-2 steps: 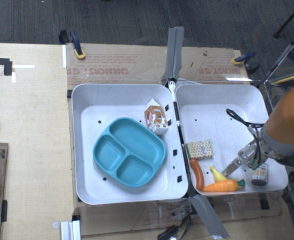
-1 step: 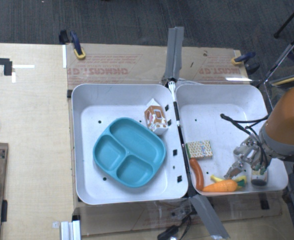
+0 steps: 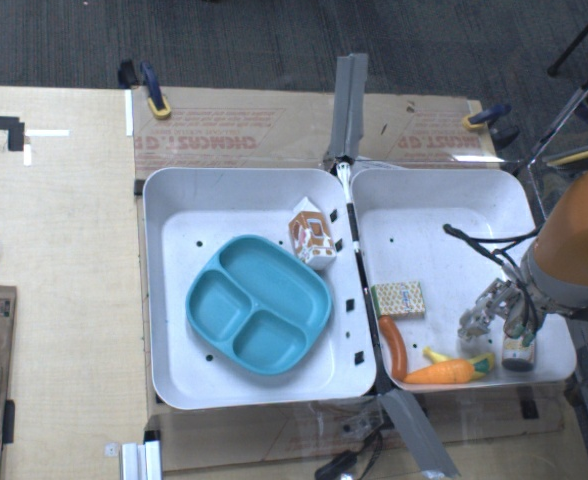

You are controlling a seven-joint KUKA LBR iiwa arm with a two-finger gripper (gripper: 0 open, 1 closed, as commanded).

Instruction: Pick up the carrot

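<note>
The orange carrot (image 3: pixel 442 372) with a green tip lies along the front wall of the right bin (image 3: pixel 454 203), near its front right corner. My gripper (image 3: pixel 488 315) hangs over the right side of that bin, just above and to the right of the carrot. The carrot lies free on the bin floor, apart from the gripper. The arm's orange band (image 3: pixel 579 228) shows at the right edge.
A red sausage (image 3: pixel 392 346) lies just left of the carrot, with a small yellow piece (image 3: pixel 435 355) touching the carrot's back. A yellow-green box (image 3: pixel 398 298) sits behind them. The left bin (image 3: pixel 164 268) holds a blue divided plate (image 3: pixel 259 304) and a small carton (image 3: pixel 312 236).
</note>
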